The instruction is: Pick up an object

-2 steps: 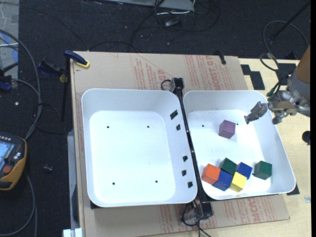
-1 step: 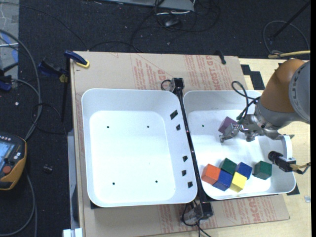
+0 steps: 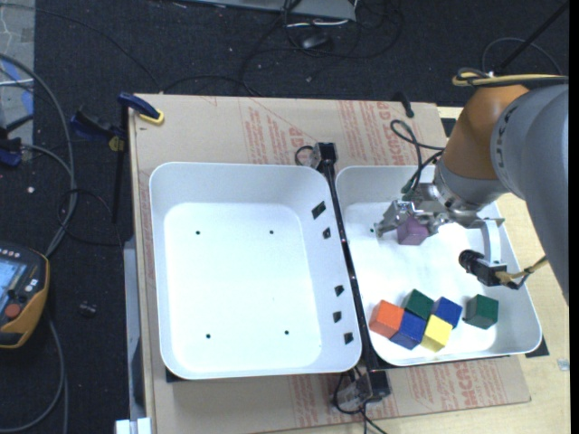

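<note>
**Hovering over the purple block: right bin, upper half**

Item 1. You have the gripper [image 3: 409,221] low in the right bin [image 3: 366,188], at about 11 o'clock from that bin's centre. A purple block [image 3: 413,232] sits right at the fingertips, partly covered by the metal of the gripper. Whether the block lies between the fingers or just under them cannot be told from this slant; the spread of the jaws cannot be told either.

Item 2. The grey arm [image 3: 534,143] with its orange band [image 3: 472,138] enters from 3 o'clock.

Item 3. Other blocks in the right bin, clustered at 6 o'clock from the gripper and well apart from it: orange block [image 3: 387,317], blue block [image 3: 409,330], yellow block [image 3: 437,334], a second blue block [image 3: 446,310], green block [image 3: 419,302], all touching or nearly so. A dark green block [image 3: 481,311] stands just beside them at 5 o'clock.

Item 4. The left bin [image 3: 172,197] lies at 9 o'clock, white floor bare.

Item 5. Both bins rest on a brown board [image 3: 244,129]. Around it you see dark carpet [image 3: 72,52] with loose cables, and a yellow handheld pendant [image 3: 18,292] at far 9 o'clock.
</note>
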{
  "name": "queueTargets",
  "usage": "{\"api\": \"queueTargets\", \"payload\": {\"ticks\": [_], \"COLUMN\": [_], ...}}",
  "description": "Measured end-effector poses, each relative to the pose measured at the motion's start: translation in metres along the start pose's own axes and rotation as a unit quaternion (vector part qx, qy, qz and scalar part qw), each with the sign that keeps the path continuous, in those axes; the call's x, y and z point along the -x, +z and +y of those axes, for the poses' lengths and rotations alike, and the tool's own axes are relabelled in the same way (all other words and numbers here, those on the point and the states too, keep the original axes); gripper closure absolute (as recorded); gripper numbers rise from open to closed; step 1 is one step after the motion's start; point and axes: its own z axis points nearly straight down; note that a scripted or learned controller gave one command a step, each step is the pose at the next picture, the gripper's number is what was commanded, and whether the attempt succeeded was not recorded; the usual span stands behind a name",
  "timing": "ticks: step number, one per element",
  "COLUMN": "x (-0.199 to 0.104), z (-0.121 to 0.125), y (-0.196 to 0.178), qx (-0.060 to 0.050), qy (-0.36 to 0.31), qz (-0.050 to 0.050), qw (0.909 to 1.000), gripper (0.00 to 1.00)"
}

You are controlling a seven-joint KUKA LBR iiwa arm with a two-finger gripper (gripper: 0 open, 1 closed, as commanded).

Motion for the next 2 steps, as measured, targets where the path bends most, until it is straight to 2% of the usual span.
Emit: {"api": "queueTargets", "payload": {"ticks": [1, 2], "x": [0.003, -0.067], "z": [-0.001, -0.067], "y": [-0.011, -0.105], "qx": [0.000, 0.004], "qy": [0.002, 0.000], "qz": [-0.001, 0.000], "qw": [1.0000, 1.0000], "gripper": [1.00, 1.00]}}
